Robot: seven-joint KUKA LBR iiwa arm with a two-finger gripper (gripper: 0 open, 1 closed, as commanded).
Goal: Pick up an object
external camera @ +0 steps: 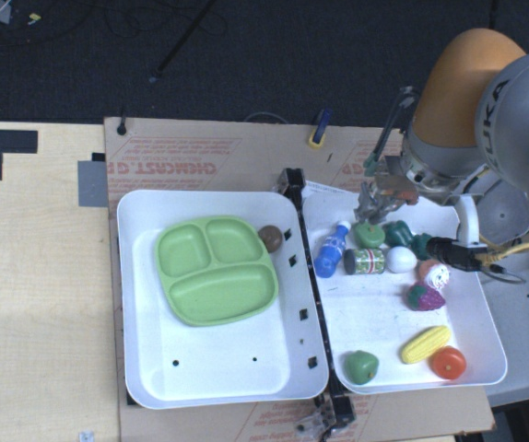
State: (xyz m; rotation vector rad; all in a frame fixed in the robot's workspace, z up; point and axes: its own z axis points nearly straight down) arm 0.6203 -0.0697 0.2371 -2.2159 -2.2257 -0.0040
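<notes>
My gripper [372, 212] hangs low over the back of the right bin [375, 325], directly above a small green round piece [370, 236] and touching or nearly touching it. Close by lie a blue bottle [331, 251], a green-labelled jar [366, 261] on its side, a white ball [400, 260] and a dark green item [405, 236]. Further right are a red and white piece [433, 274] and purple grapes [426, 296]. Toward the front lie a yellow corn cob [426, 343], a red tomato [448, 364] and a green pepper [362, 366].
The left bin [145, 339] holds a green divided plate [217, 270] and a brown ball [270, 238] at the plate's right edge. A black divider [309, 293] runs between the bins. The arm's grey body and orange band [463, 81] loom over the right bin's back corner.
</notes>
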